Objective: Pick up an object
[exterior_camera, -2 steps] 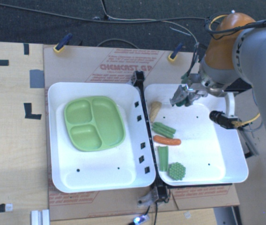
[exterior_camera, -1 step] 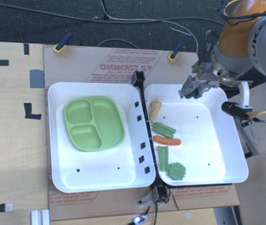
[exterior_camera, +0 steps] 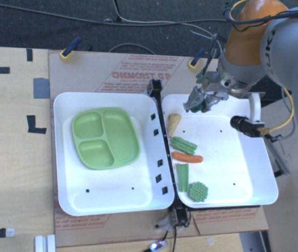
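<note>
The gripper [exterior_camera: 196,105] hangs over the far left part of the right bin [exterior_camera: 243,167]; whether it is wide or narrow cannot be told from this view, and nothing shows in its grasp. Five toy foods lie along that bin's left side. One pale corn cob [exterior_camera: 173,123] sits just below and left of the gripper, its long axis running near to far. Nearer than the cob come one green bean pod [exterior_camera: 183,145], slanted, one orange carrot [exterior_camera: 187,157] lying crosswise, one green stalk [exterior_camera: 182,176] pointing near to far, and one round broccoli head [exterior_camera: 197,191]. The arm [exterior_camera: 259,35] reaches in from the right, wrist angled down-left. One green divided plate [exterior_camera: 106,138] rests in the left bin [exterior_camera: 70,193].
</note>
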### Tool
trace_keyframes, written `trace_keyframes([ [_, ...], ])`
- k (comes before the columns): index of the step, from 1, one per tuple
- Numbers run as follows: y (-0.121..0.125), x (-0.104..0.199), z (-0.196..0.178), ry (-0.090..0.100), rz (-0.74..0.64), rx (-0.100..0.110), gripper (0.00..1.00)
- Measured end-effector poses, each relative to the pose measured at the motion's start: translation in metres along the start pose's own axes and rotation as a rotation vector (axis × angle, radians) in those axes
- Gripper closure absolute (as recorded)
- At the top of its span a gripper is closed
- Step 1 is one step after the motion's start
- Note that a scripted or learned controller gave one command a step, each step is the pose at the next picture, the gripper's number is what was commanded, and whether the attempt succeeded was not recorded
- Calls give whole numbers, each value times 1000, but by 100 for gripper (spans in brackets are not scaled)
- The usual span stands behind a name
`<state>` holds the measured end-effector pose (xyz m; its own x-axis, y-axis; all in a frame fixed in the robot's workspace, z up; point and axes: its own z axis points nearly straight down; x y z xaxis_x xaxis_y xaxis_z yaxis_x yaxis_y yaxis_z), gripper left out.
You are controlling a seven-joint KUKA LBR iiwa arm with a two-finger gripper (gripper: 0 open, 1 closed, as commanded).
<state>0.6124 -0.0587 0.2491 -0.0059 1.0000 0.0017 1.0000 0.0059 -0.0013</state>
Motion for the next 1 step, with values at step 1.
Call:
trace_keyframes([
  [1,4,46,13,-1,1,2,100],
])
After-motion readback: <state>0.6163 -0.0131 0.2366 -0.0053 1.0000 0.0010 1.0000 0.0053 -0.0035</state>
